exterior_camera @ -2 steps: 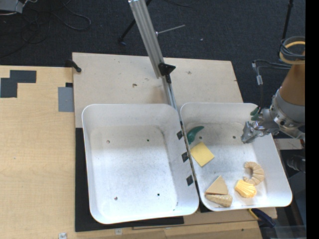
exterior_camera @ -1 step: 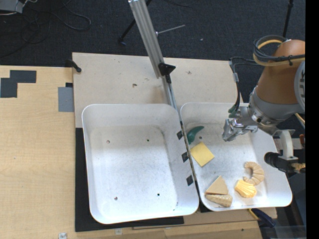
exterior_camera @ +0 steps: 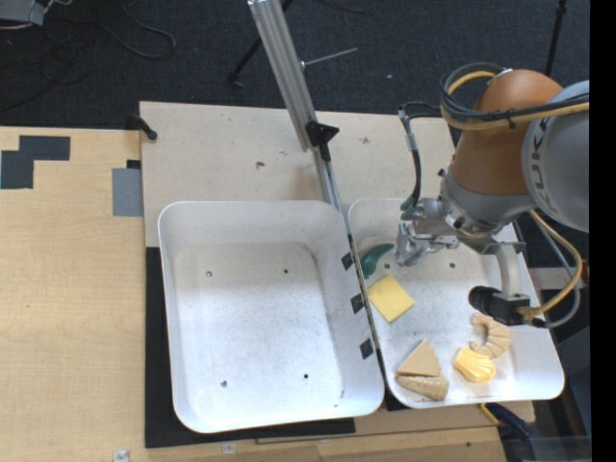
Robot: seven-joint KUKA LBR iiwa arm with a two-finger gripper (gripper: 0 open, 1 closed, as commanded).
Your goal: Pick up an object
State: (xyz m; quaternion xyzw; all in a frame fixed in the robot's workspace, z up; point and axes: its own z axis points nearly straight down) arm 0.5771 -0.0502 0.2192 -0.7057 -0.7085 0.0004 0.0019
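Reaching in from the right, the arm's jaws (exterior_camera: 412, 246) (open or closed, I cannot tell) hang over the right bin (exterior_camera: 539, 383), near a green piece (exterior_camera: 373, 255) and yellow square (exterior_camera: 391, 298).

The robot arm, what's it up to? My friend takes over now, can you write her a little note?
Tool: low over the top of the right bin, near the green piece; grip unclear, nothing seen held.
Things: yellow square mid-bin; tan wedge, yellow shell-shaped piece and small curved beige piece near the front.
Left bin: beside it.
Done: nothing picked yet.
Left: grasp one object and lift.
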